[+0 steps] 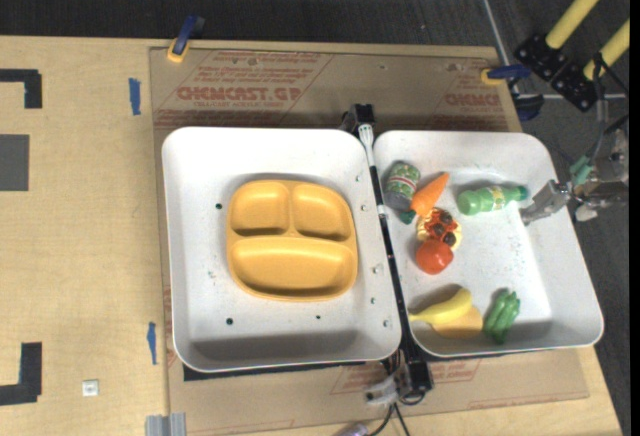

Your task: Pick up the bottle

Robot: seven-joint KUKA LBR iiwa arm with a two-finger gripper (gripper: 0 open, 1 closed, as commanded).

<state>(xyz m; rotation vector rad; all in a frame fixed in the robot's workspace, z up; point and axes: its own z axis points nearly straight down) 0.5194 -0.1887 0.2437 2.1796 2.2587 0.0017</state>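
The bottle (490, 197) is green with a paler cap end and lies on its side in the upper part of the right bin (560, 274), pointing right. My gripper (556, 196) reaches in over the bin's right rim, just right of the bottle's cap end and close to it. Nothing is seen held in it.
The right bin also holds a green can (402, 182), a carrot (431, 191), a red toy (436, 246), a banana (446, 310) and a green pepper (501, 314). A yellow divided plate (292, 236) lies in the left bin (190, 224). Yellow-and-black stand legs (575, 14) rise at the top right.
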